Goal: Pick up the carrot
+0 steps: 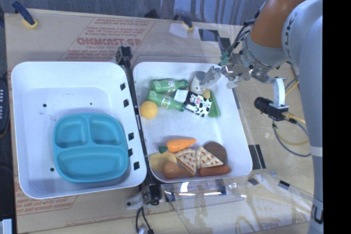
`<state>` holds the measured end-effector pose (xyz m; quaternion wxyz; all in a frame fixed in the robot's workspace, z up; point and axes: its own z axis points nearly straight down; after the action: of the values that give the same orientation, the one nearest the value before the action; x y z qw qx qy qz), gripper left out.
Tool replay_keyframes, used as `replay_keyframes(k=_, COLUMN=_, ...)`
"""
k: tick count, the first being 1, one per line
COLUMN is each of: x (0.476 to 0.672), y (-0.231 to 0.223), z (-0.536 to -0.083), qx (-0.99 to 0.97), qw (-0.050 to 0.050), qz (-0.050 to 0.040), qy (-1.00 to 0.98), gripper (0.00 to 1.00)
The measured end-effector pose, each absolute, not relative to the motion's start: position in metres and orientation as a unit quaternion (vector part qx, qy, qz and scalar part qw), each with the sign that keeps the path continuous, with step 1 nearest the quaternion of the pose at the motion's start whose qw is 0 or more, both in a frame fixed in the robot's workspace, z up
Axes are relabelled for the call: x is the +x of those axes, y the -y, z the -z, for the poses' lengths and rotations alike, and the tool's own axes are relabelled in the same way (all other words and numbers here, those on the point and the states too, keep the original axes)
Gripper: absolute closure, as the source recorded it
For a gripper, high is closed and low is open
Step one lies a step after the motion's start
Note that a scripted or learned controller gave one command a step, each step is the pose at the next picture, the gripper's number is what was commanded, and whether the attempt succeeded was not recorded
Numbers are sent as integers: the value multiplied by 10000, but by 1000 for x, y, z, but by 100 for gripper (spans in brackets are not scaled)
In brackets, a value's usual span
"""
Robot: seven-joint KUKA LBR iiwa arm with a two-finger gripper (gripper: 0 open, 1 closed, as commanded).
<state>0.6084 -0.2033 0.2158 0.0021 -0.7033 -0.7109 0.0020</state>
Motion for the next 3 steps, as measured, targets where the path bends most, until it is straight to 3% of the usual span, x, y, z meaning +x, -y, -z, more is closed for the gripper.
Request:
replay_keyframes(k=1, x=551, y=133, z=-181, qx=-6955, qw=46, qz=-37, qy=7185, gripper=0)
replay_keyframes(k=2, x=508, y=104, z=-92, qx=-6483, qw=56, qz=-36, qy=7614, gripper=0)
replay_keyframes(k=3, x=510, y=105, z=-103, qx=-6433, qw=47, qz=-47, qy=7656, gripper=100)
